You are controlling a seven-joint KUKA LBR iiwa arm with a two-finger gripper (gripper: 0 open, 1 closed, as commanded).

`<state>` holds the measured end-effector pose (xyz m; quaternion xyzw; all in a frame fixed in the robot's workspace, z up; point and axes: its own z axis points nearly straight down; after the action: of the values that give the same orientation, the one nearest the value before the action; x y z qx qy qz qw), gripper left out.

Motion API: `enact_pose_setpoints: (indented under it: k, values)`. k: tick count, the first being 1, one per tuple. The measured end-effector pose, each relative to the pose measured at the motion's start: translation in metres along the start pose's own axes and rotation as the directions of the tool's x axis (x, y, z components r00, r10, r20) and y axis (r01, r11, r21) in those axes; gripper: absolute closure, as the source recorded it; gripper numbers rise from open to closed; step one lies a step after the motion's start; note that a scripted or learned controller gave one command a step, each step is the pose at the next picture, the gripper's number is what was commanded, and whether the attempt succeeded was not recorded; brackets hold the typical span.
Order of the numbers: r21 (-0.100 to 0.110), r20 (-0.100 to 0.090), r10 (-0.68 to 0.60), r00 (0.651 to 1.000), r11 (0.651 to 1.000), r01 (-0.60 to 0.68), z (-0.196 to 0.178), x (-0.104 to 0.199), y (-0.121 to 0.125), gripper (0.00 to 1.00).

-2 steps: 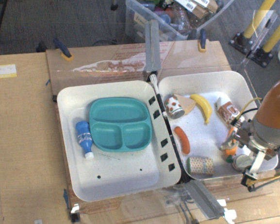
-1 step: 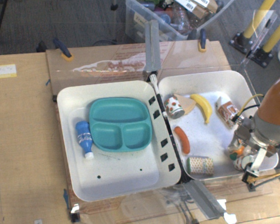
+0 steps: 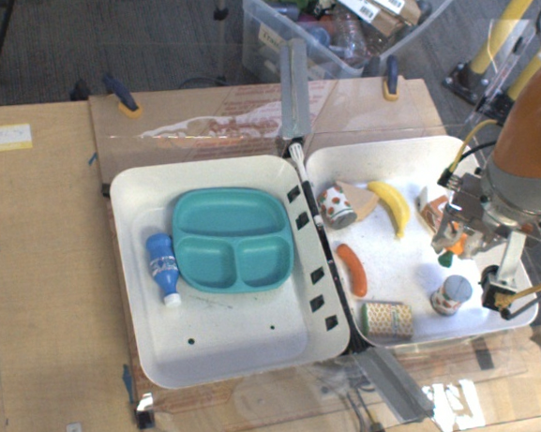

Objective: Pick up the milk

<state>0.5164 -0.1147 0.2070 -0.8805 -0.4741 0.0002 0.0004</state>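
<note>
In the right white bin (image 3: 378, 154), the presumed milk carton (image 3: 432, 211) was seen just beside the gripper (image 3: 453, 238), whose state could not be told; it was judged light, crushable, best taken across flat sides.

The gripper (image 3: 460, 231) hangs over the right bin (image 3: 406, 151). Left of its jaws lie the banana (image 3: 392, 206), a small carton (image 3: 336, 205) and the sausage (image 3: 352, 269). Toward the near rim lie a cup (image 3: 387, 319) and a small jar (image 3: 450, 295). Far left, in the other bin (image 3: 161, 361), sit a tray (image 3: 232, 239) and a bottle (image 3: 163, 266).
</note>
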Motion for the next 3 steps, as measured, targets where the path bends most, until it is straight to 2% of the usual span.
enact_pose_setpoints:
  k: [1,2,3]
  values:
    - [0.000,0.000,0.175,0.985,0.985,-0.175,-0.004,0.056,-0.033,1.00]
    - [0.001,0.000,0.549,0.836,0.836,-0.549,-0.041,0.154,0.010,1.00]
    - [0.001,0.001,0.549,0.836,0.836,-0.549,-0.041,0.154,0.010,0.00]
